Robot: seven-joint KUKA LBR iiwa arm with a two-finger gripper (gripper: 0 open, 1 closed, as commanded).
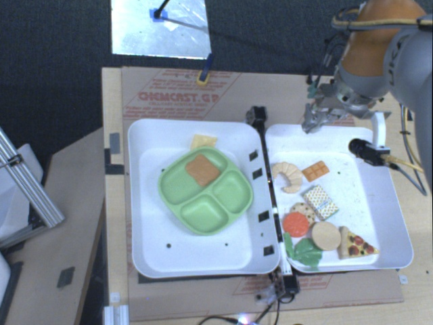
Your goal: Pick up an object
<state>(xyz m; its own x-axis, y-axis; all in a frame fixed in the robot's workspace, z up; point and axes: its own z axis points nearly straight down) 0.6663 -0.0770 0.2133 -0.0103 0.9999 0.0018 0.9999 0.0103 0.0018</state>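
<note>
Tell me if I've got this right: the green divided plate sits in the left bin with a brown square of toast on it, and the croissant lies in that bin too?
Not quite. The camera view shows the croissant in the right bin, not beside the green plate and toast in the left bin.

Scene was lit evenly and brightly from overhead. Both white bins (pixel 203 266) were rendered near-white with little texture; only soft, faint shadows were thrown under the green plate (pixel 220 205). Strong glare was seen on the foil-like sheet (pixel 161 19) at top. The dark backdrop was left underexposed. Overall sharpness was moderate, small food items were slightly soft, and mild blur was noted on the arm (pixel 379 39).
</note>
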